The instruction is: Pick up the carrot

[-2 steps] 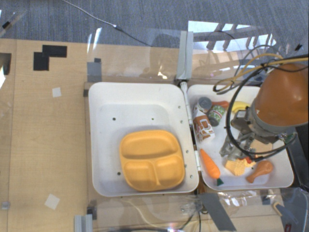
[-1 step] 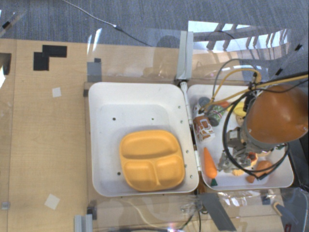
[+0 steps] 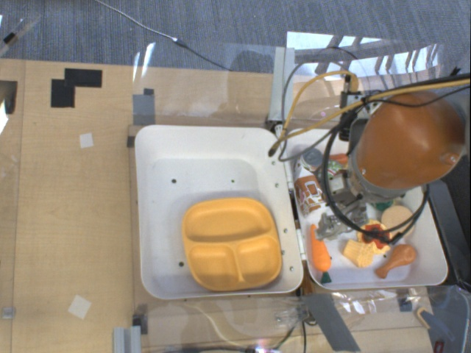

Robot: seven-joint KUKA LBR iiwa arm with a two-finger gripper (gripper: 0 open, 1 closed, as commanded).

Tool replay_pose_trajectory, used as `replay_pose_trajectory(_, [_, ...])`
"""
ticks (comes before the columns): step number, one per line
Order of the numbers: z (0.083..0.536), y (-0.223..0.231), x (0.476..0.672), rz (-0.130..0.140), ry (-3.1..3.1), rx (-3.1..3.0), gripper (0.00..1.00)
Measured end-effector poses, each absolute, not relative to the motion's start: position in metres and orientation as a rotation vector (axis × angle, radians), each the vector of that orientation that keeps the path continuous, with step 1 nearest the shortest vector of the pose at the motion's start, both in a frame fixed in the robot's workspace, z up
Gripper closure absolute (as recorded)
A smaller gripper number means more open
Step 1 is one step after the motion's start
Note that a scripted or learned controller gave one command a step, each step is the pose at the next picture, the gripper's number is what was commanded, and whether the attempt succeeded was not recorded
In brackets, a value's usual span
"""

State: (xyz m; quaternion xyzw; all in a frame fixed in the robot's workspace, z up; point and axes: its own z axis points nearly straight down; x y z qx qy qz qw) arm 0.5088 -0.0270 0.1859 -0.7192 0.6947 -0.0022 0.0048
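In right bin (image 3: 434, 267), carrot (image 3: 321, 254) lies near left wall; end effector (image 3: 340, 223) state unclear.

Fixed overhead camera, slanted down.

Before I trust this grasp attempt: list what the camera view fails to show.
- End effector: fingers' state hidden under the arm's orange band.
- Right bin: far half covered by the arm and cables.
- Items beside the carrot: partly hidden, too small to identify.
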Motion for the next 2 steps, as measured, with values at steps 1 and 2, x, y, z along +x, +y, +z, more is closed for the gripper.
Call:
replay_pose_trajectory(1, [0.143, -0.083, 0.501, -0.002, 1.927, -2.478, 1.0])
replay_pose_trajectory(2, [0.154, -0.087, 0.504, -0.004, 1.481, -2.764, 1.0])
